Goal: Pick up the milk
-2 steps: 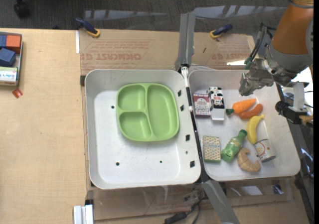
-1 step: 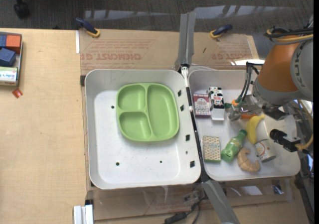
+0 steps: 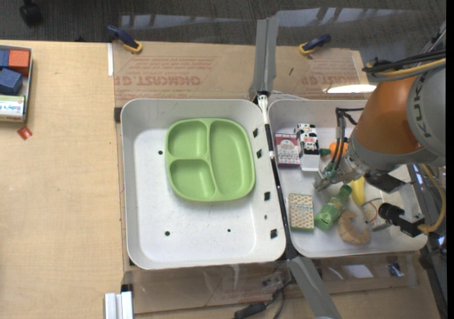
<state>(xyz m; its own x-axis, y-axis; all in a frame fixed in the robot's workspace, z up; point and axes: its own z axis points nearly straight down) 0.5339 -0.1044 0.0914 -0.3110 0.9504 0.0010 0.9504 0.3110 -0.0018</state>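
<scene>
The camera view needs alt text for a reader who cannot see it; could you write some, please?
The gripper hangs low in the right bin, among small groceries, a little right of the milk carton, which stands untouched at the back. The left bin holds a green divided plate.

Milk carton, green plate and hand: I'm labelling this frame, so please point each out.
milk carton (image 3: 307, 138): camera view, its cow-print front.
green plate (image 3: 210, 159): camera view, its middle divider.
hand (image 3: 328, 177): camera view, between its fingertips.

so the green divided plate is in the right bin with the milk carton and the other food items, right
Not quite: the green divided plate lies in the left bin. The milk carton and the other food items are in the right bin, as the camera view shows.
</scene>
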